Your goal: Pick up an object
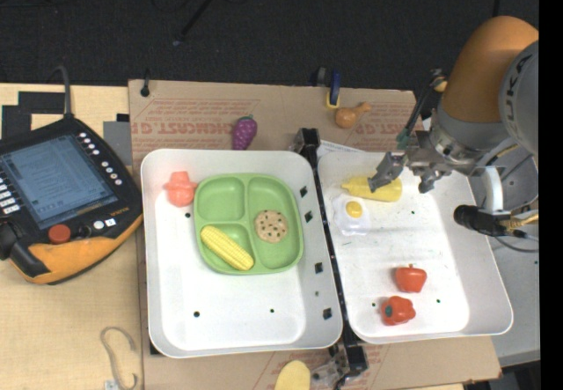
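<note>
Banana point(373, 189) at the back of the right bin point(475, 291), gripper point(406, 175) over it.

I see the fingers spread apart, one at the banana's right end, the other just right of it; nothing sits between them. Just in front of the banana lies an egg point(354, 209), and two peppers point(403, 294) lie near the bin's front edge. Left of this bin, a green plate point(248, 223) carries corn point(227, 247) and a cookie point(271, 225).
</note>
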